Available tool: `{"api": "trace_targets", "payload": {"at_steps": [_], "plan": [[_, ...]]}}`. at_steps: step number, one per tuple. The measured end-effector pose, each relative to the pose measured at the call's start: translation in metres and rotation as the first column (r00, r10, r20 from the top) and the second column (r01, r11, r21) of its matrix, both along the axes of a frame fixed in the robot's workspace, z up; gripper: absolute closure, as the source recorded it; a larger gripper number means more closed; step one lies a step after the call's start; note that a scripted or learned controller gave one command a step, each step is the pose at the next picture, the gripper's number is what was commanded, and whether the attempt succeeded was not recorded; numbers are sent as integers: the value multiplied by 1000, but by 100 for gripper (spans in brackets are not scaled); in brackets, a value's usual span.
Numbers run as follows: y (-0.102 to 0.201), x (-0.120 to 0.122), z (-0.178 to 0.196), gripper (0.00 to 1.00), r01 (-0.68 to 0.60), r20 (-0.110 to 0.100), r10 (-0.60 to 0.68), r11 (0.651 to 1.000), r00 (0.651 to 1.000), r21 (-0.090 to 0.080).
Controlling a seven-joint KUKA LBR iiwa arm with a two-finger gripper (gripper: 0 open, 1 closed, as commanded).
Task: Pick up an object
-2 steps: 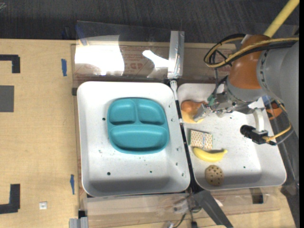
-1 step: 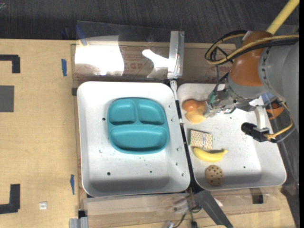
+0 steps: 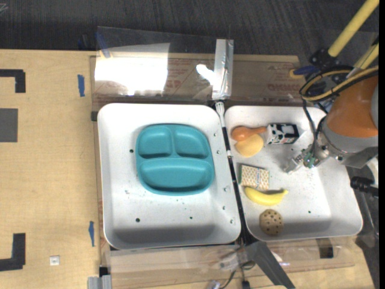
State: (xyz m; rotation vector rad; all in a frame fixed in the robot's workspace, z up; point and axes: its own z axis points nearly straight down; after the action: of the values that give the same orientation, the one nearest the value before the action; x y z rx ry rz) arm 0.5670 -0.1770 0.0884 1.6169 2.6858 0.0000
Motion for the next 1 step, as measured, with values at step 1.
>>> {"api": "trace_targets", "payload": {"at_steps": [1], "plan": [[81, 12, 78, 100, 456, -3, -456, 890, 890, 5]]}}
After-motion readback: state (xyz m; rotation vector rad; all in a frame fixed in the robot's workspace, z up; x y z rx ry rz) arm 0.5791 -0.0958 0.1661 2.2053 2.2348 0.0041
